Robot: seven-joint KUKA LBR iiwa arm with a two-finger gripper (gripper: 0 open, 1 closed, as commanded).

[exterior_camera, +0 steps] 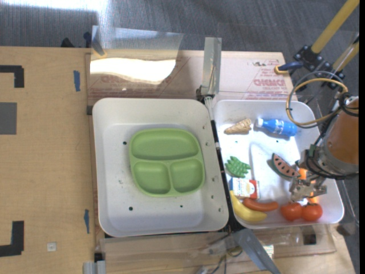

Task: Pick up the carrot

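Jaws of the grey gripper [302, 188]: we cannot tell their stance. We count one small orange carrot [303, 174], half hidden beside them, in the right shallow white bin [336, 216]; two red tomatoes [301, 212]; one yellow banana [246, 209].

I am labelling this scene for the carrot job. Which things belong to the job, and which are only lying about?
Job: carrot, gripper, right bin.
Lying about: green plate, banana, tomatoes, watermelon slice, blue bottle, cone.
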